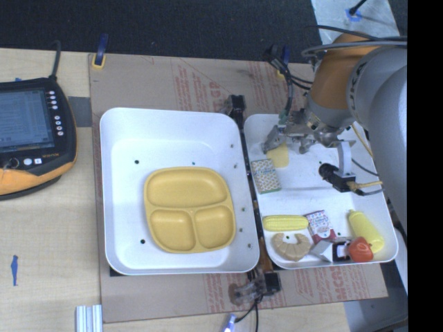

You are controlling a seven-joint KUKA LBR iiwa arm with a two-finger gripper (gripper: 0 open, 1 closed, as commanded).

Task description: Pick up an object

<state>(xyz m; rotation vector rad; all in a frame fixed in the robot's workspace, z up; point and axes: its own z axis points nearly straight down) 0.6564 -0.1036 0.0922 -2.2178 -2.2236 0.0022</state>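
- A handheld control pendant (31,133) with a grey screen and orange underside lies at the left edge of the wooden surface (48,254).
- A brown cardboard sheet (173,81) lies under both bins.
- A blue clamp (100,50) grips the cardboard's far left corner.
- Dark carpet (173,9) lies beyond the surface.

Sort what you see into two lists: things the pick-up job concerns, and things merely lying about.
Job: gripper; pale yellow block beneath it; corn cob; croissant; yellow bottle; right bin.

Lying about: yellow divided tray; left bin; handheld control pad.
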